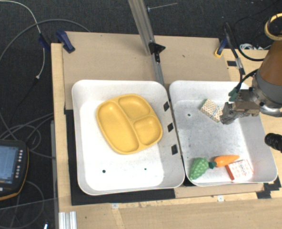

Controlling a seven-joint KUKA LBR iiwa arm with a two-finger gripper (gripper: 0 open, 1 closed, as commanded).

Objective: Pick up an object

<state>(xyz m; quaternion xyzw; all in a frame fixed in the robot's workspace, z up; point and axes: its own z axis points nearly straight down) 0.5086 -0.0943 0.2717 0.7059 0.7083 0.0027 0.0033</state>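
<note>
In the right bin (193, 142), my gripper (226, 117) hangs over the upper middle of the floor, reaching in from the right. Just to its left lies a small patterned beige block (210, 109), touching or nearly touching the gripper's tip. Nothing visible is lifted off the bin floor. Along the bin's near edge lie a green knobbly toy (198, 168), an orange carrot (225, 160) and a red-and-white carton (240, 170), all well below the gripper.
The left bin (84, 128) holds a yellow divided plate (128, 123). A metal pole (143, 18) slants down to the gap between the bins. A teach pendant (5, 166) and cables lie off the bench at left.
</note>
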